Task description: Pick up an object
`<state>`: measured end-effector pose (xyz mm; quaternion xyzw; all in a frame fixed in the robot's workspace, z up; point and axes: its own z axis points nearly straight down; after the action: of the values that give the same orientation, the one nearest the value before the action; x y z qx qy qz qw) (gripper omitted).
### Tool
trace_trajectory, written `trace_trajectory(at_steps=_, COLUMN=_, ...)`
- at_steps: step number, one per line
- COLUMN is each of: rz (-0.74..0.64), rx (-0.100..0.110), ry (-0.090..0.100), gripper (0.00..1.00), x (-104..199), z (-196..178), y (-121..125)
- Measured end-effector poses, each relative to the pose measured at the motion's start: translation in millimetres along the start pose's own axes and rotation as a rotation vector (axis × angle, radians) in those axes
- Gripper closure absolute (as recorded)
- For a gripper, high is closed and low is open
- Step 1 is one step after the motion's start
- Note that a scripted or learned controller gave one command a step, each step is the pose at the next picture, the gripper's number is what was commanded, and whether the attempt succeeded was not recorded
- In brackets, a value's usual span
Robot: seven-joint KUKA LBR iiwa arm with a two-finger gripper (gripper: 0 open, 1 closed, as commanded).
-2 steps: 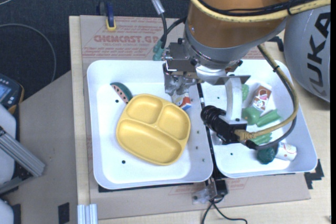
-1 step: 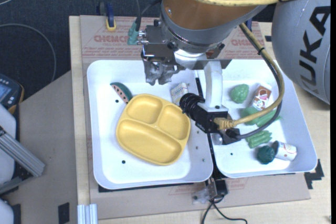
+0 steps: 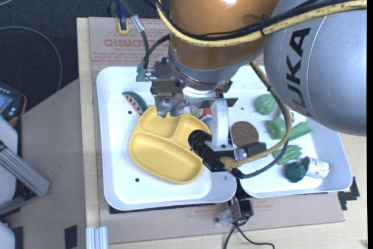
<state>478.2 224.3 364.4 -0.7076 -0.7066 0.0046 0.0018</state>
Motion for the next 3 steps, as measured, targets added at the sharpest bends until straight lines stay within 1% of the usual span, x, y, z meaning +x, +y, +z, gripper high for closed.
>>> trace_trajectory(at_steps=1, rz=0.003, rx=-0.011, ry=0.002, gripper=1.0, x=-0.6, z=83.4, y=111.6)
trace_trajectory(at_steps=2, rz=-0.003, rx=-0.004, ry=0.004, gripper=1.0, x=0.7, z=50.5, y=60.8)
trace_trajectory(at_steps=3, rz=0.0, rx=-0.003, ry=0.003, gripper=1.0, x=-26.1, z=32.5, y=5.2)
